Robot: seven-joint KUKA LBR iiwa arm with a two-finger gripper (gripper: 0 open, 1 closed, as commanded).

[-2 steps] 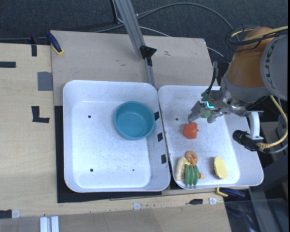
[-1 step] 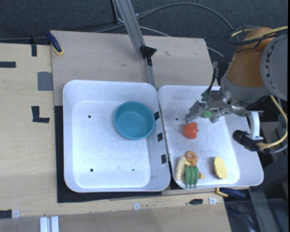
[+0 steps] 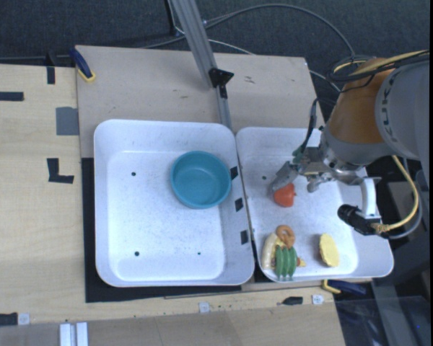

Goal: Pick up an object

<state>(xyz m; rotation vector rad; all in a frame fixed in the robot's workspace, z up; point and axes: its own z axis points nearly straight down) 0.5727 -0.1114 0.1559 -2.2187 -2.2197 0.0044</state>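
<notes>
The gripper hangs over the middle of the right bin, its 2 fingers spread apart and grasping nothing, with 1 finger reaching toward the bin's left wall and the other pointing toward its right side. Just below the fingers, a small red object lies on the bin floor near the centre; whether a fingertip touches it cannot be told from here. Behind the gripper the grey arm with its orange band comes in across the bin's right edge. Along the near edge of the same bin sit 2 more things: a green and yellow toy vegetable with an orange ring at its top, close to the near left corner, and a yellow piece toward the near right corner, well apart from the red object. In the left bin a blue bowl stands upright near the right wall, toward the far side.
</notes>
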